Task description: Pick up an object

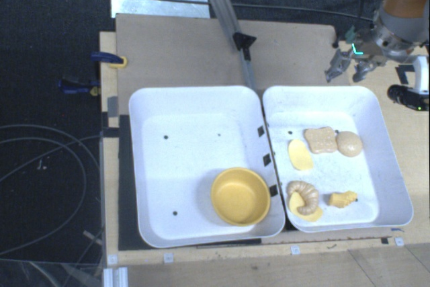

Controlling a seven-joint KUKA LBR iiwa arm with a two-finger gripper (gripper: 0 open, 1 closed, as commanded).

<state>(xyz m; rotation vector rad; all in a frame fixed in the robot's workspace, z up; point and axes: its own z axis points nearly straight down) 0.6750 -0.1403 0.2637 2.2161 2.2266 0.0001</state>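
- My end effector (pixel 351 68) hangs released, grasping nothing, above the right bin's (pixel 376 101) far rim.
- Nothing picked yet; the biscuit (pixel 320 139) lies nearest.

Bench (pixel 181 50) carries two bins side by side, their inner rims touching. Left bin (pixel 154 111): one bowl (pixel 240 195) in the near right corner, close to the shared rim. Right bin (pixel 376 117): five items, all in the near half. Cracker (pixel 320 139) and round bun (pixel 349 144) touching, bun to the right. Oval slice (pixel 300 154) left of and slightly nearer than the cracker. Curled pastry (pixel 304 198) at near left, nearer than the slice. Small lumpy piece (pixel 342 199) just right of the pastry, apart from it. Pincer (pixel 352 67) hangs over the bench behind the right bin's far rim, toward its right side. Clamps (pixel 94 72) at the bench's left edge, behind the left bin.
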